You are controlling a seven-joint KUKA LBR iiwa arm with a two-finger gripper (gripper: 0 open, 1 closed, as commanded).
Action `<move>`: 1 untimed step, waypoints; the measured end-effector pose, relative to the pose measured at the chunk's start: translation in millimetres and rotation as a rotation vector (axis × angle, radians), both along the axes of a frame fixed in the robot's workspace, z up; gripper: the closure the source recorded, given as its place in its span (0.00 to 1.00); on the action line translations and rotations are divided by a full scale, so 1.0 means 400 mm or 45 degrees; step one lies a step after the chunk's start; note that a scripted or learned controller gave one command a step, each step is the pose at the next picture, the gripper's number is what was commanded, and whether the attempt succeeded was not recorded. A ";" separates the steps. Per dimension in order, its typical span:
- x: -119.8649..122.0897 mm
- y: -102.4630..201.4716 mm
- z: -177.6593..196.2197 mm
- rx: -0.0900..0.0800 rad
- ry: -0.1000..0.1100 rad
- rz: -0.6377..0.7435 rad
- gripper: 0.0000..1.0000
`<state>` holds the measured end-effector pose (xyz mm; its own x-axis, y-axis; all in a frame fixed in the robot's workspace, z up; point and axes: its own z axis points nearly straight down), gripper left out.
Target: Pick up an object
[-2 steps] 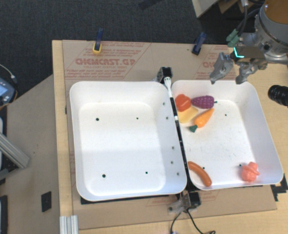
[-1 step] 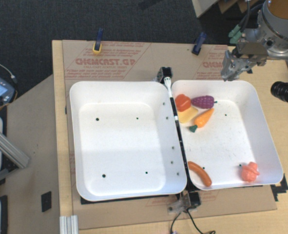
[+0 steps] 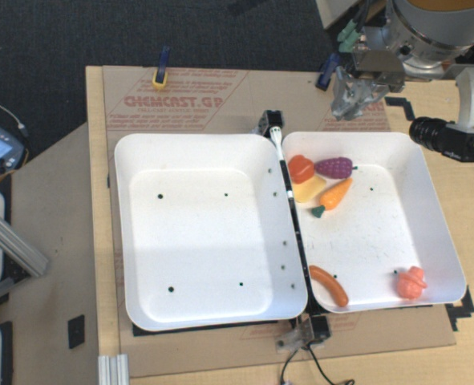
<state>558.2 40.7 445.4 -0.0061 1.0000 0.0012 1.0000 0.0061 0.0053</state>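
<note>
Toys lie in the right bin (image 3: 429, 184): a red pepper (image 3: 301, 168), purple grape bunch (image 3: 334, 167), carrot (image 3: 335, 194) and yellow piece (image 3: 308, 188) clustered at its far left, a sausage (image 3: 330, 285) and pink toy (image 3: 411, 283) near the front; likely light, rigid, slippery plastic, so grip the carrot mid-body; the end effector (image 3: 354, 101) hangs beyond the bin, holding nothing, its opening unclear; the left bin (image 3: 132, 215) sits beside it on the cardboard-covered desk (image 3: 100, 135).

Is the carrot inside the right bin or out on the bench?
Inside: the carrot lies on the right bin's floor, within its rim.
</note>
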 end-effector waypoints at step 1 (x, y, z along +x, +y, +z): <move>-0.009 0.109 0.029 0.001 0.001 -0.001 1.00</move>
<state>554.7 84.5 457.1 -0.0050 1.0000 0.0016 1.0000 0.0050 0.0047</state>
